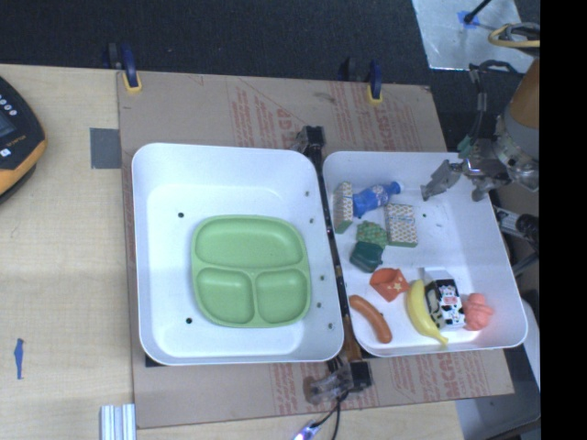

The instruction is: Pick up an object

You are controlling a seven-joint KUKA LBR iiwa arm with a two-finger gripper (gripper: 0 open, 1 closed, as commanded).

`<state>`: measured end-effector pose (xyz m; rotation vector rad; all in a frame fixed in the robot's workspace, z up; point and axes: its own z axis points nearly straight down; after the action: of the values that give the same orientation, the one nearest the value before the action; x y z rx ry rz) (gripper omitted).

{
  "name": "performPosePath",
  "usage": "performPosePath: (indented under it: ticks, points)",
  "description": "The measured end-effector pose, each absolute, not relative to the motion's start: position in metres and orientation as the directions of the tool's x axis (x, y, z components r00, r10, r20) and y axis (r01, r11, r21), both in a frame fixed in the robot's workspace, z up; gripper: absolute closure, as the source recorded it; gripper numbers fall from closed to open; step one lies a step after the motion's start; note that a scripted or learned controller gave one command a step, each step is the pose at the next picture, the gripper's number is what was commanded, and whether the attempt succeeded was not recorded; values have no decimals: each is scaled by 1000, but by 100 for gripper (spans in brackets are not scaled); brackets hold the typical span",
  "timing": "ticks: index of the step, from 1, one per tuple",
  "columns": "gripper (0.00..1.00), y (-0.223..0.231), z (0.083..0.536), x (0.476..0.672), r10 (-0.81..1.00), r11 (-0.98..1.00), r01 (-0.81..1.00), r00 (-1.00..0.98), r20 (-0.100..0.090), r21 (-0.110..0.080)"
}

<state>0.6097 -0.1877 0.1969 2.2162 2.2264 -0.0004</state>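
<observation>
- Hovering at the right bin's (514,273) upper right corner, the gripper (456,178) comes in from the right edge; whether its fingers are apart or together cannot be told from this slanted view, and nothing shows between them.
- It sits over a bare patch of white floor, apart from every toy, which reads as a start-of-reach pose rather than a grasp.
- No single target is named, so any toy in the right bin qualifies. Nearest the claw are a blue bottle (376,196), a tan waffle-textured block (401,224) and a striped wrapped piece (343,206), clustered in the bin's upper left part.
- Just below them lie a green textured block (371,234) and a dark green lump (364,257), touching or nearly so; that crowding could make a clean pinch awkward.
- Along the lower part rest a sausage (371,318), a red wedge (389,283), a banana (420,312), a black-and-white cow figure (446,304) and a pink piece (477,311). Banana and cow lie pressed side by side.
- Standing apart from its neighbours, the sausage looks like the easier pick.
- A pale green divided plate (249,269) lies flat in the left bin (151,246), likely a drop-off place, though the task asks only for a lift.
</observation>
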Motion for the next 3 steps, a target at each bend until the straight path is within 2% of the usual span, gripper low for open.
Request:
performPosePath:
  ticks: [1, 2, 3]
  points:
    - [0, -100, 91, 555, 1000, 6, 1000, -6, 1, -7]
    - [0, -123, 88, 651, 1000, 8, 1000, -8, 3, -29]
    - [0, -213, 92, 656, 1000, 3, 1000, -3, 0, -3]
